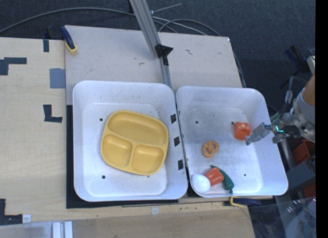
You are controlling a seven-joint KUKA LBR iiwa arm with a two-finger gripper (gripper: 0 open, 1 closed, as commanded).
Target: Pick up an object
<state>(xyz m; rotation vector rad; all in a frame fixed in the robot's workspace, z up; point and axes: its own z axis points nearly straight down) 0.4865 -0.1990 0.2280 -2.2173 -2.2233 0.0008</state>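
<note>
The right bin (pixel 220 92) holds a small orange-red object (pixel 242 130) near its right wall. A brown ring-shaped piece (pixel 209 149) lies in the middle. A red pepper with a green stem (pixel 219 176) and a white egg (pixel 200 183) sit at the front edge. My gripper (pixel 262 132) reaches in over the bin's right wall, just right of the orange-red object and very close to it. Nothing is visibly held.
A yellow divided plate (pixel 135 142) lies in the left bin (pixel 78 129). A slanted metal pole (pixel 147 21) rises behind the bins where they meet. A blue and yellow clamp (pixel 68 40) lies at the bench's back left. Cables run across the dark floor behind.
</note>
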